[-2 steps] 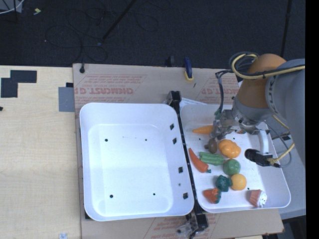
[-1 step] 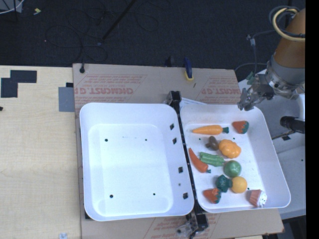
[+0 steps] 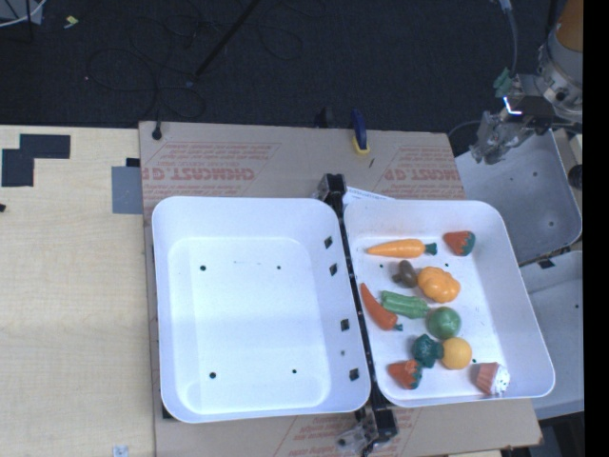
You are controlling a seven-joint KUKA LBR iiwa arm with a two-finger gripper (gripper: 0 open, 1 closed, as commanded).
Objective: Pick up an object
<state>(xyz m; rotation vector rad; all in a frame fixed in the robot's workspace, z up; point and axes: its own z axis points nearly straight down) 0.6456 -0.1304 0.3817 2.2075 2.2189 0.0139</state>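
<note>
Arm (image 3: 563, 36): cut off by the frame's edge at 2 o'clock; upper links out of frame.
Gripper (image 3: 492, 144): small and blurred; finger state not discernible.
Small brown item (image 3: 406, 273), right bin (image 3: 519, 284): partly covered by the orange-yellow piece (image 3: 439, 285) at its 4 o'clock; identity unclear.
Clamp fitting (image 3: 366, 433), 6 o'clock between the bins: cropped by the bottom edge, blurred.

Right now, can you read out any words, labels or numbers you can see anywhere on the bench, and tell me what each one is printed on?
"CHEMCRST. CO" or close to it, in red print, upside down and blurred: on the brown cardboard sheet behind the left white plastic bin.
Red print on the same cardboard behind the right white plastic bin: partly visible, too blurred to read.
Red print along the cardboard's front edge: too small to read.
</note>
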